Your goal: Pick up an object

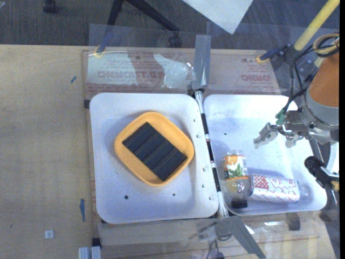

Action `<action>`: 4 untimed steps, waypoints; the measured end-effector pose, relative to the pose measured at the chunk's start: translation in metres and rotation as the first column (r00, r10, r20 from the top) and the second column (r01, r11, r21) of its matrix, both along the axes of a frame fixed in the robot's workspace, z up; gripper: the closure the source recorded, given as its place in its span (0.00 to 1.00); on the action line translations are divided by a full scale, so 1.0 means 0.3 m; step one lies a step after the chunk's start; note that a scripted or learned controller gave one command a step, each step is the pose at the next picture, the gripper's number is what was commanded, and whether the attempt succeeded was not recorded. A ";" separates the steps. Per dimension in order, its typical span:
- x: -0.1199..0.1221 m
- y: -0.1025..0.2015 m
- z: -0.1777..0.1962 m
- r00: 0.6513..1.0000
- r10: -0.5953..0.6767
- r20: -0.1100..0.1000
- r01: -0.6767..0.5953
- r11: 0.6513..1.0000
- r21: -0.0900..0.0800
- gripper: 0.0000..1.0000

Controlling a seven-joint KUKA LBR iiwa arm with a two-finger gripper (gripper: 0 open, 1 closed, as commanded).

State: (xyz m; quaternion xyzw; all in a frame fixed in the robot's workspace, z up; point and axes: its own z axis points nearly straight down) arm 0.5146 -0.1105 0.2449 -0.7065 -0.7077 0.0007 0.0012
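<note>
Over the right bin (302,104), toward its far-right part, hangs the gripper (276,135), w/ the grey wrist and orange band of the arm (326,90) coming in from the right. Its two fingers look spread apart w/ nothing between them, so it's open and empty. Candidates for the pick lie at the near side of that same bin: a small bottle (235,179) w/ an orange and green label and dark cap, lying near the divider, and just beside it, to the right, a clear tube-like pack (276,189) w/ a red-and-white checked label; the two look to be touching or nearly so. Left bin (102,123) holds an orange dish-shaped item (154,147) w/ a dark ribbed insert, well apart from the gripper. Step in hand, as I judge it: approach/positioning, no grasp made yet. Next move prob. calls for shifting nearer and left to get above the bottle or pack, lining the fingers across the narrow side, then descending; crowding of the two items could spoil the closure. Writing: red lettering on the cardboard strip (129,74) beyond the bins, too blurred to read w/ confidence; labels on bottle and pack not legible.
</note>
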 end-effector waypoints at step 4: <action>-0.104 0.009 -0.517 0.994 0.107 0.014 -0.107 0.994 -0.007 1.00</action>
